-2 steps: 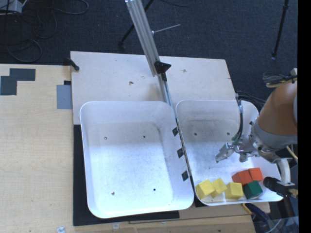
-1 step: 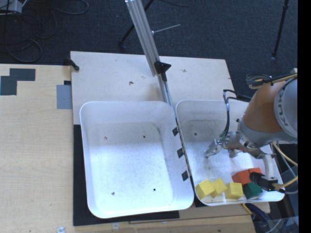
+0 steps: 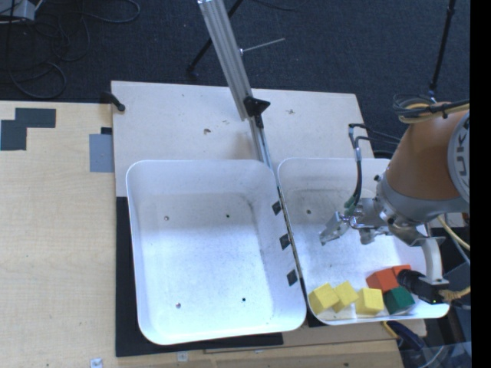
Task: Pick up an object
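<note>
A: In the camera view, the gripper (image 3: 344,228) hangs over the bare floor of the right white plastic bin (image 3: 307,182), its metal fingers spread apart with nothing between them.

B: So where are the objects?

A: Below and to the right of the gripper, bunched in the bin's near corner: three small yellow blocks (image 3: 345,296), a green cube (image 3: 398,300) and an orange-red block (image 3: 386,277). They lie near the gripper but apart from it.

B: Then how far along is the pick?

A: By my reading, hardly begun. Nothing is held; the gripper must still get over a block, descend, close and lift.

B: And the surroundings?

A: Left of the gripper sits the left white plastic bin (image 3: 153,205). Both rest on a pale board surface (image 3: 176,121), a light wooden bench (image 3: 54,228) extends further left, and behind lies dark carpet (image 3: 115,37) with cables and a slanted aluminium rail (image 3: 230,60).
</note>
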You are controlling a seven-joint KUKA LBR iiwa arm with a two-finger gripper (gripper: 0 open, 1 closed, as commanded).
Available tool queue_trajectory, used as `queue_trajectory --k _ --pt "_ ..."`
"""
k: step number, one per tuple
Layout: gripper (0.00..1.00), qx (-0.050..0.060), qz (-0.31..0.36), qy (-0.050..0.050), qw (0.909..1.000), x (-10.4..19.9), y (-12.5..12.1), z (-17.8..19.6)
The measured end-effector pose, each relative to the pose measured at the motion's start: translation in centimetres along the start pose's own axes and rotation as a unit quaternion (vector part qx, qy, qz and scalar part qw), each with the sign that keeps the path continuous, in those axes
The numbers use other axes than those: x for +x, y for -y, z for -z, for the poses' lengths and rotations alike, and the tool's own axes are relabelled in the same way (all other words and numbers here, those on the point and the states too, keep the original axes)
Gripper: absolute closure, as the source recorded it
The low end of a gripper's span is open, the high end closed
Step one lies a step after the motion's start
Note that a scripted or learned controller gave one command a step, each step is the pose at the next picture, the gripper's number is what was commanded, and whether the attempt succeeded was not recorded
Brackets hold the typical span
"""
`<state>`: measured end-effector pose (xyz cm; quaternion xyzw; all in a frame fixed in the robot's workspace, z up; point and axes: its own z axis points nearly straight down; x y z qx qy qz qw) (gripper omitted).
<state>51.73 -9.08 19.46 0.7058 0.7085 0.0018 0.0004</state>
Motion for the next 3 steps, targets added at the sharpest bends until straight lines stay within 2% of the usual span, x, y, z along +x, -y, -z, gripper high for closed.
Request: queue_trajectory --k 1,2,3 --pt "0.0 0.008 -0.002 0.0 1.0 -0.5 2.5 -9.7" --pt "0.0 -0.001 -0.005 0.004 1.0 -8.4 3.0 -0.4" --pt "0.0 0.006 -0.001 -0.001 1.0 -7.5 0.9 -9.0"
